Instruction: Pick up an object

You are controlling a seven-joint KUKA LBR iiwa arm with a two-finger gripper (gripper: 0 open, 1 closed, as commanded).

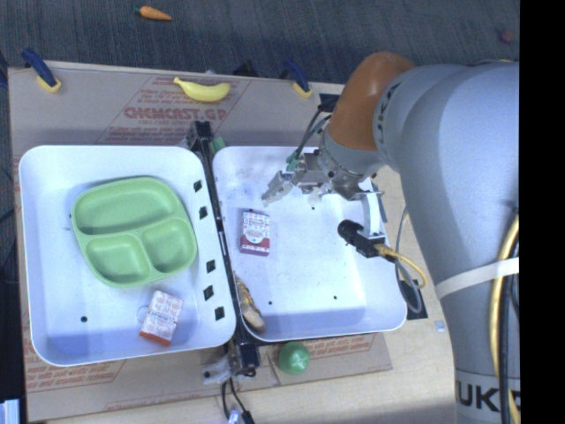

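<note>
— Cardboard is covering the counter (132, 104), and two white bins are sitting on it side by side. What is lying in the left bin (35, 263)?

— A green divided plate (132, 232) is resting in its middle, and a small red-and-white packet (161, 315) is lying near the front wall.

— And the right bin (335, 312)?

— A red-and-white carton (255, 233) is lying flat near its left wall. At the front left corner a tan object (250, 310) is leaning against the rim; too small to tell what.

— Where is the tool (281, 184)?

— It is hanging over the back part of the right bin, above and to the right of the carton, apart from it. Its fingers are looking slightly spread with nothing between them.

— Anything outside the bins?

— A yellow banana (203, 87) is lying on the cardboard behind them, a green ball (293, 358) is sitting in front of the right bin, and an orange carrot-like object (155, 12) is lying on the dark floor beyond.
</note>
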